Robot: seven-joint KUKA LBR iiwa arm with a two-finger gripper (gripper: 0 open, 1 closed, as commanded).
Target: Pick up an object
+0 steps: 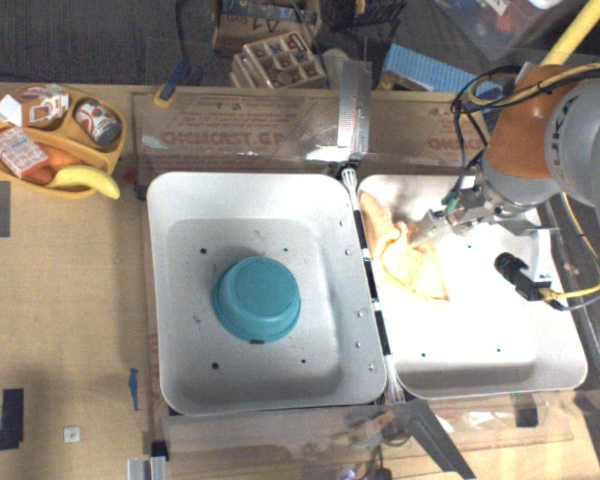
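Two shallow white bins side by side on the bench [70, 298]: left bin [180, 208], right bin [540, 368]. Teal bowl [258, 298] upside down near the middle of the left bin. Pale yellow cloth [405, 258], crumpled, in the right bin against its left wall. Grey arm [565, 133] with orange band reaching in from the right, gripper [428, 226] low over the cloth's upper edge. Touching the cloth or just above it: cannot tell. Spread or closed: cannot tell either, too small and blurred. Yellow tray [50, 143] of play food with a banana [85, 179] at the bench's far left corner.
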